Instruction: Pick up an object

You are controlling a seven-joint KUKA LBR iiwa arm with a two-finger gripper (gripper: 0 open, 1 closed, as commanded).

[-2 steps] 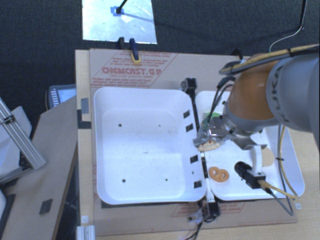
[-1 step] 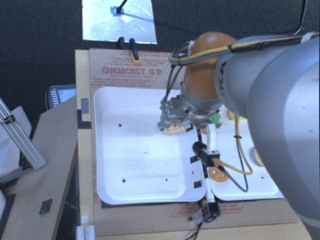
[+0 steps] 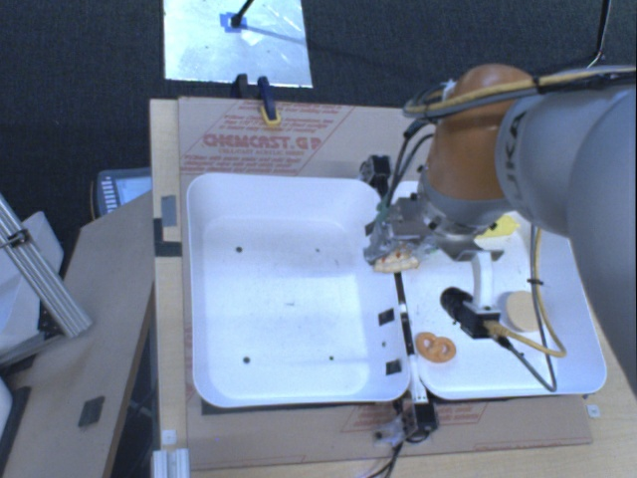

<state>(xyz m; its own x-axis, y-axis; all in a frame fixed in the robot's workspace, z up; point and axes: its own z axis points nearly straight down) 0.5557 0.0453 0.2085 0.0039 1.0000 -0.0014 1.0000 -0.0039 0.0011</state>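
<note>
Claw [image 3: 398, 239] low over the seam between left bin [image 3: 279, 307] and right bin [image 3: 569, 358]; open or closed, impossible to tell. Tan piece [image 3: 396, 260] right at the tip, above that seam. Probably light, dry and crumbly: best pinched gently across the narrow width. Pretzel [image 3: 435, 347] lying further forward.

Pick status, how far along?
Done: the tool sits at the divider between the bins, directly over a tan biscuit-like piece. In hand: nothing I can confirm; a grip on that piece isn't discernible. Left: secure it and lift clear. The pretzel, pale disc and yellow item lie untouched in the right bin.
</note>
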